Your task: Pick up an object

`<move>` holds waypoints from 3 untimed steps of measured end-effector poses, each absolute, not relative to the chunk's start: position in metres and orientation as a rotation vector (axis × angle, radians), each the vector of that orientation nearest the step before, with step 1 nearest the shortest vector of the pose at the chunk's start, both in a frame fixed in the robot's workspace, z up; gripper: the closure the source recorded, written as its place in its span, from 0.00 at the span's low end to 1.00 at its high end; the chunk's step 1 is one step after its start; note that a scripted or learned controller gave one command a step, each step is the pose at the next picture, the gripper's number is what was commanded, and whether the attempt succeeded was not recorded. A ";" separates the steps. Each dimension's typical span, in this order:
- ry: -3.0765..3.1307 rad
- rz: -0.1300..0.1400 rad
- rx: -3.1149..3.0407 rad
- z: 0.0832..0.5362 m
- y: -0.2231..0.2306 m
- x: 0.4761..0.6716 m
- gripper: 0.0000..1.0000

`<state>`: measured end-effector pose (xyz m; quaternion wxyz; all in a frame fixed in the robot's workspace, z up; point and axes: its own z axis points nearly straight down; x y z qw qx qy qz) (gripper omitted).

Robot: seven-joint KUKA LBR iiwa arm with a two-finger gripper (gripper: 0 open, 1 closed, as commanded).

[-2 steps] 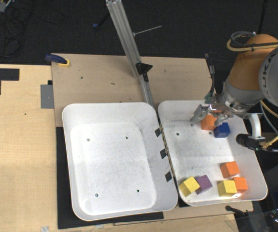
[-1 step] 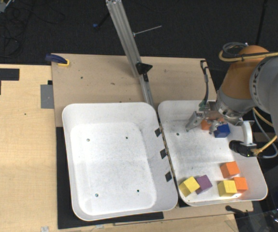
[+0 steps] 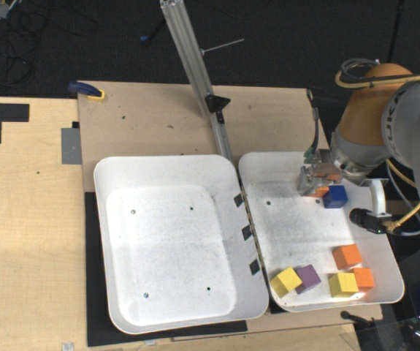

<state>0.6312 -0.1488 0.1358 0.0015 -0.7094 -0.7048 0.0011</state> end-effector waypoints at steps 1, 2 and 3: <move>-2.218 -0.002 -2.230 0.195 -0.157 0.635 1.00; -2.221 -0.002 -2.224 0.229 -0.158 0.635 1.00; -2.222 0.000 -2.215 0.235 -0.111 0.636 1.00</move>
